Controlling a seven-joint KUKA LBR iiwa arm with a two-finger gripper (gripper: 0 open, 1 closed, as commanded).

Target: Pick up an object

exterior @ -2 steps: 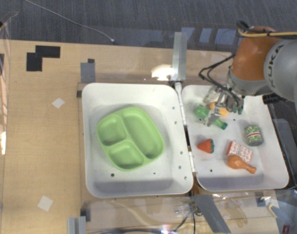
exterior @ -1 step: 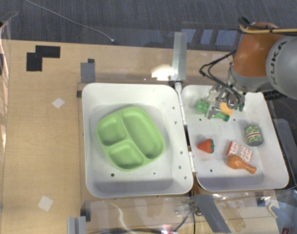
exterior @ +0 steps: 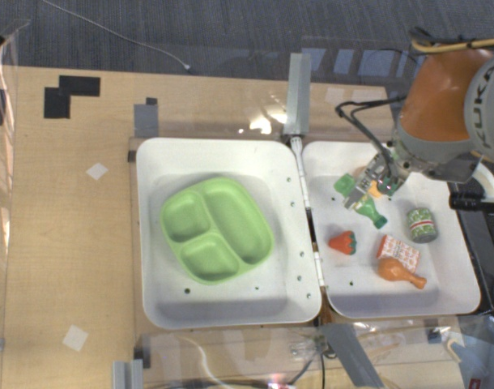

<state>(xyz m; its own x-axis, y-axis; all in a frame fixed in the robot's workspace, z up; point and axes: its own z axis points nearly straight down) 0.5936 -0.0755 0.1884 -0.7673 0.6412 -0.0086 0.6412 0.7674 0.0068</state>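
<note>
My gripper [exterior: 368,191] hangs low over the upper middle of the right bin [exterior: 449,298], under the grey wrist with its orange band. It is right over a green toy [exterior: 375,214] that lies slanted on the bin floor, and it hides the toy's middle. One green end [exterior: 343,186] shows to the gripper's left. Whether the toy is gripped cannot be made out. A red strawberry [exterior: 342,242] lies below, an orange bottle with a red and white label [exterior: 397,259] lies to its right, and a green can [exterior: 422,224] sits further right.
The left bin [exterior: 158,298] holds a light green divided plate [exterior: 217,228]. A metal divider [exterior: 308,217] runs between the two bins. Black cables loop above the gripper at the back of the right bin.
</note>
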